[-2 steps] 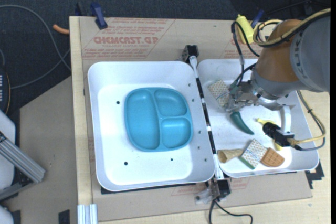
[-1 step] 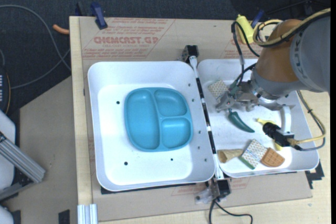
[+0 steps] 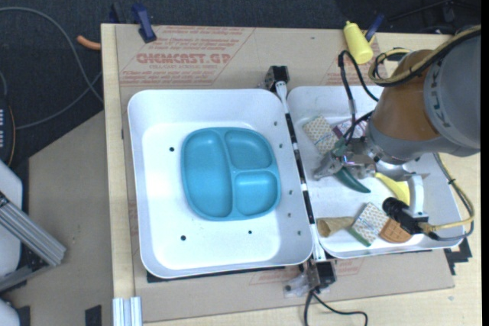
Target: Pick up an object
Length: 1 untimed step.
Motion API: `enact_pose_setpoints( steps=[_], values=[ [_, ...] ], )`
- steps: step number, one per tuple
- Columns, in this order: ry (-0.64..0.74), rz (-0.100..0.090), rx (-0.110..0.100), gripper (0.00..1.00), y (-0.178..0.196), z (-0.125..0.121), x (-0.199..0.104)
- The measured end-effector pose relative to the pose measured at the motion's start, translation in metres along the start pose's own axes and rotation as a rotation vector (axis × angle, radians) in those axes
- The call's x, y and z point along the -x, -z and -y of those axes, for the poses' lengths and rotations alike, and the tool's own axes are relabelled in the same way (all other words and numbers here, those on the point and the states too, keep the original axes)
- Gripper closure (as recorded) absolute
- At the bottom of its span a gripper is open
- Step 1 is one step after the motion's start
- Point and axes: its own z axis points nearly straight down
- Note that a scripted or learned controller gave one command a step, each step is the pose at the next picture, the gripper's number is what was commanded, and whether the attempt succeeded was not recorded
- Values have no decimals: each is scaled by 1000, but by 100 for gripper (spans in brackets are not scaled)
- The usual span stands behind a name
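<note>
The arm (image 3: 428, 107) reaches in from the right of the frame and bends down into the right bin (image 3: 306, 99). Its end effector (image 3: 345, 164) sits low among a cluster of small things near the middle of that bin; whether it has hold of anything cannot be told from here. Just beside it lie a dark green object (image 3: 354, 179) and a yellow piece (image 3: 393, 185). A patterned packet (image 3: 321, 132) lies toward the bin's upper left. Along the bin's lower edge rest a tan wedge (image 3: 334, 226), a checked pad (image 3: 370, 222) and a brown item (image 3: 393, 231). The left bin (image 3: 153, 187) holds a blue divided plate (image 3: 229, 172) at its centre. Both bins stand on the counter (image 3: 191, 50).
</note>
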Motion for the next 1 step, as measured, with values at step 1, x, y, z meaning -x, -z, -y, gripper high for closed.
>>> enact_pose_setpoints(
  steps=[1],
  values=[
    [-1, 0, 2, 100, 10, -1, 0]
  ],
)
